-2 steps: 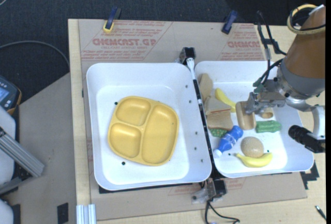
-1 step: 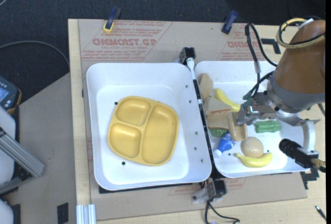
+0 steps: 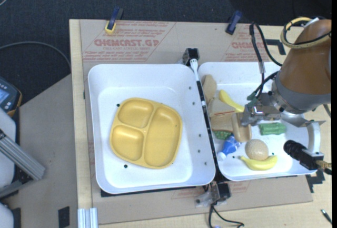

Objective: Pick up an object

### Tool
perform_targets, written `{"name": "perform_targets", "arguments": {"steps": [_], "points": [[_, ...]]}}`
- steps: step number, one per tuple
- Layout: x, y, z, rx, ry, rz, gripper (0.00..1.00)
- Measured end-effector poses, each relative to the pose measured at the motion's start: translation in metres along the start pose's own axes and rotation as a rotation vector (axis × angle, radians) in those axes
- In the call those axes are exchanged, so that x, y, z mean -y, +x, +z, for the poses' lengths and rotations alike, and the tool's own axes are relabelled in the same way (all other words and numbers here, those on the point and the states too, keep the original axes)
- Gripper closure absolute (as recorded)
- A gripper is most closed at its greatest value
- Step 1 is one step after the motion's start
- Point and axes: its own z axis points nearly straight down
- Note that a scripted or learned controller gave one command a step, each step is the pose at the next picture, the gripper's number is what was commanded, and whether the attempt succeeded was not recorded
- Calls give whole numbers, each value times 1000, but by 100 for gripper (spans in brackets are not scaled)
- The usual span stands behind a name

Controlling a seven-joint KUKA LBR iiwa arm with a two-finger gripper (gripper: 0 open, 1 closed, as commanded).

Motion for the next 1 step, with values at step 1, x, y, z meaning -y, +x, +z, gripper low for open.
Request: {"name": "perform_targets", "arguments": {"steps": [1], "points": [[6,-6,-1,-2,2,0,100]]}}
